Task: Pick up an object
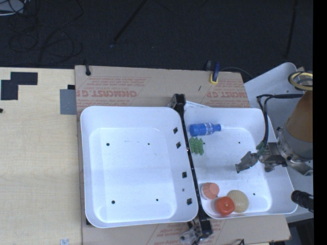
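Gripper (pixel 249 162) hovers over the right bin's (pixel 258 120) right side (jaws' gap indiscernible), touching nothing, apart from the blue bottle (pixel 205 129).

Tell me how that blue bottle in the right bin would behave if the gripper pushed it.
The blue bottle lies on its side and looks round, so it would probably roll. It looks like light plastic, likely to skid across the smooth white bin.
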Controlling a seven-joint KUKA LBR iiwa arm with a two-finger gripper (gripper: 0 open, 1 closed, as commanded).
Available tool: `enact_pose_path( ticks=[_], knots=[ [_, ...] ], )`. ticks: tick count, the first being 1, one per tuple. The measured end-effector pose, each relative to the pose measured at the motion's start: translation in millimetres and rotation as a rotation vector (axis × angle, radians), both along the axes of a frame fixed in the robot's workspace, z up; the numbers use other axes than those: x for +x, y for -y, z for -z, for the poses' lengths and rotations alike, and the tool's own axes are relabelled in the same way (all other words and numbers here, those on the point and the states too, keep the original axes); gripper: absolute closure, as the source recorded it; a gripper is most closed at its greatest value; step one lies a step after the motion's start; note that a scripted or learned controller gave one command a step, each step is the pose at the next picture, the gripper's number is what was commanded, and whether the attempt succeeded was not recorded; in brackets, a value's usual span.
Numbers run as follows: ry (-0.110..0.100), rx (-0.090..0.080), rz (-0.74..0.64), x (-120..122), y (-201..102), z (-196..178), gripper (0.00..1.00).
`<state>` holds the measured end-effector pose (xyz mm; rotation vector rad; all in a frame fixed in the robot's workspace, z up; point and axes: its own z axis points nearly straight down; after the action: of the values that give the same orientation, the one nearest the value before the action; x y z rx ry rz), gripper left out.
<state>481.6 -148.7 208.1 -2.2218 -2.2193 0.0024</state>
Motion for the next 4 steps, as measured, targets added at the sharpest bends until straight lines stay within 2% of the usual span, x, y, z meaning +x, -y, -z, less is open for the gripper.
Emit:
enact_pose_path(
  ticks=[1,2,3,4],
  knots=[
    [-0.001,0.002,-0.007,50,-60,36,0.00],
    [-0.003,0.000,0.005,15,19,37,0.00],
    [0.005,-0.001,-0.002,71,32,14,0.00],
    [0.002,-0.001,0.001,56,66,-19,0.00]
  ],
)
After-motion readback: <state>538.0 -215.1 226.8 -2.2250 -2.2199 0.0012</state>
